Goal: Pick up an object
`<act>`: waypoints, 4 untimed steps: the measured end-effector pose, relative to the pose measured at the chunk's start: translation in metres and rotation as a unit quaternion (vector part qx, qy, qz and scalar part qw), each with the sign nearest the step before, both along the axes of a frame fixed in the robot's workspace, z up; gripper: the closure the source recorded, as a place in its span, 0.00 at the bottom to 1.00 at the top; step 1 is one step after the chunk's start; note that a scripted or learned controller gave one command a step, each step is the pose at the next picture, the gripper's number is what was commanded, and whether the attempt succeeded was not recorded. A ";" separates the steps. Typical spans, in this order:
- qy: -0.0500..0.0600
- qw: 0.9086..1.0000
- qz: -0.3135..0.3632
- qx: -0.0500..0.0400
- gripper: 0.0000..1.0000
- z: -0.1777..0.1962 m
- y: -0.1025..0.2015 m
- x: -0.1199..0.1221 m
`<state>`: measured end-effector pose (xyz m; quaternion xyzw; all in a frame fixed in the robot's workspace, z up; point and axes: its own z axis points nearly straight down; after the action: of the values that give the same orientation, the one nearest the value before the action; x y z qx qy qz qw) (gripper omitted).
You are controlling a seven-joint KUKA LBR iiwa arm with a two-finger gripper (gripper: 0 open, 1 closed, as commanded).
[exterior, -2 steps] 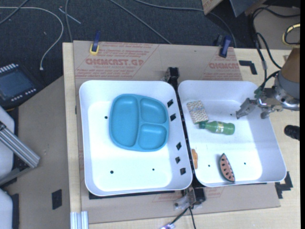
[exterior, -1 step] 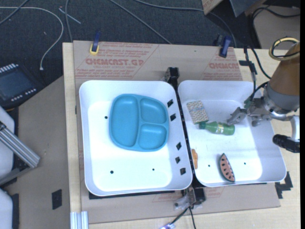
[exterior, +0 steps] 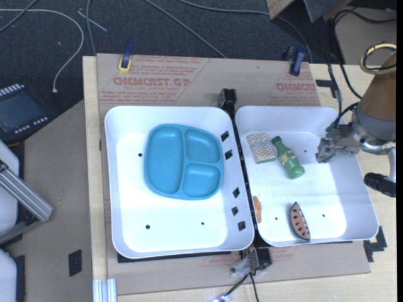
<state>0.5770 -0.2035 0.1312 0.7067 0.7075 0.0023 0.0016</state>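
Observation:
In the right bin (exterior: 352,194) lie a small green bottle (exterior: 287,158), a speckled square sponge-like pad (exterior: 259,147) just left of it, a watermelon-slice toy (exterior: 300,221) near the front, and a small orange piece (exterior: 257,209) at the left wall. My gripper (exterior: 329,148) hangs over the right bin's far right part, roughly 60 px right of the green bottle. Nothing shows between its fingers.
The left bin (exterior: 126,212) holds a blue divided plate (exterior: 184,161). Black clips (exterior: 228,97) join the bins along the middle. Blue clamps (exterior: 126,59) pin the cardboard at the back. Cables run behind the bench, and a black part (exterior: 381,183) sticks in at the right.

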 end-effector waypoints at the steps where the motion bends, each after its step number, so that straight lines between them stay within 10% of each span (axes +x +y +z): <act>1: -0.001 1.000 0.000 -0.001 1.00 0.057 0.007 -0.005; 2: -0.001 1.000 0.000 -0.002 1.00 0.112 0.006 -0.004; 4: 0.001 1.000 0.003 0.000 1.00 0.127 0.107 0.015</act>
<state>0.5922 -0.0966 0.2584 0.7047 0.7095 0.0015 0.0005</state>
